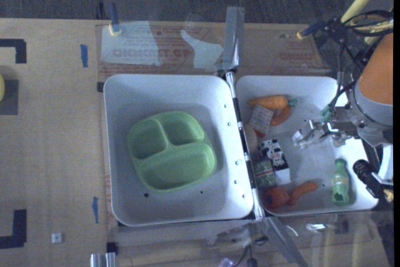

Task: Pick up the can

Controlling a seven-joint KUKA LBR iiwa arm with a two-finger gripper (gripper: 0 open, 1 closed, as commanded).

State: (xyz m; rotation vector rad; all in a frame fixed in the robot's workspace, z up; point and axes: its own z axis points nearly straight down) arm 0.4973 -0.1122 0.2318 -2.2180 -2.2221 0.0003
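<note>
Camera view, gripper: we see the gripper as a pale metal shape over the middle of the right bin. It blurs into the white floor below it, and we cannot tell whether it is released or clenched. We see nothing held in it.

Camera view, arm: the arm comes in from the right. Its orange band is cut off by the frame edge, and dark cables cross in front of it.

Camera view, can: we take the can to be the small cylinder with a green label. It lies in the right bin just beside that bin's left wall. It is small and soft in focus, and we cannot read the label or judge whether it lies flat or tilted.

Camera view, can's neighbours: a black-and-white carton sits just above the can, possibly touching it. A red-orange lump, whose shape we cannot make out, sits just below it.

Camera view, other things in the right bin: a carrot and a small packet lie near the top left. An orange piece and a green bottle lie near the lower edge.

Camera view, left bin: the left bin holds a green divided tray.

Camera view, table: the table is brown board. Its lower edge is hard to make out behind glare.
</note>
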